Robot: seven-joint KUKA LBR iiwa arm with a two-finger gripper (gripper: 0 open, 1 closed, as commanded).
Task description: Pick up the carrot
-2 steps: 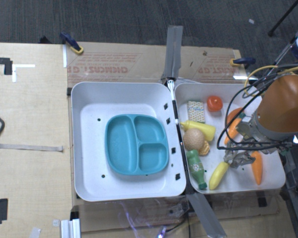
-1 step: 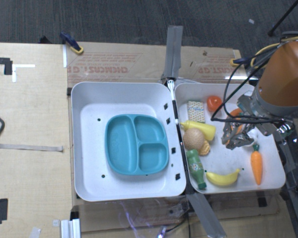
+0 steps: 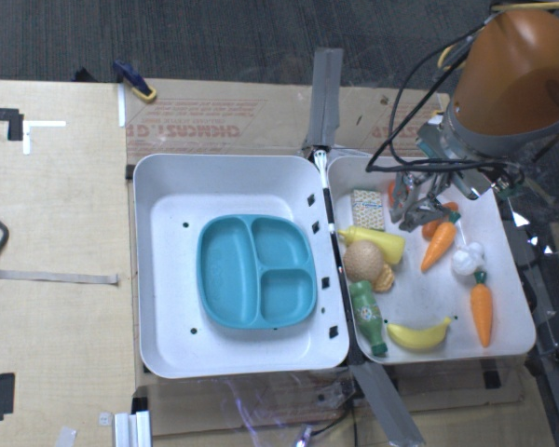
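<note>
Two orange carrots lie in the right bin (image 3: 512,240). One carrot (image 3: 437,246) rests tilted near the bin's middle, its green top pointing up and right. The other carrot (image 3: 482,315) lies upright along the right wall, green top upward. My gripper (image 3: 423,209) hangs from the grey and orange arm (image 3: 512,73) just above and left of the middle carrot's thick end, very close to it. No object shows inside the gripper.
The right bin also holds a yellow banana (image 3: 419,335), a green bottle (image 3: 368,318), a brown round item (image 3: 363,262), a yellow piece (image 3: 374,241), a small box (image 3: 368,209) and a white item (image 3: 466,261). A blue divided plate (image 3: 257,270) sits in the left bin (image 3: 158,250).
</note>
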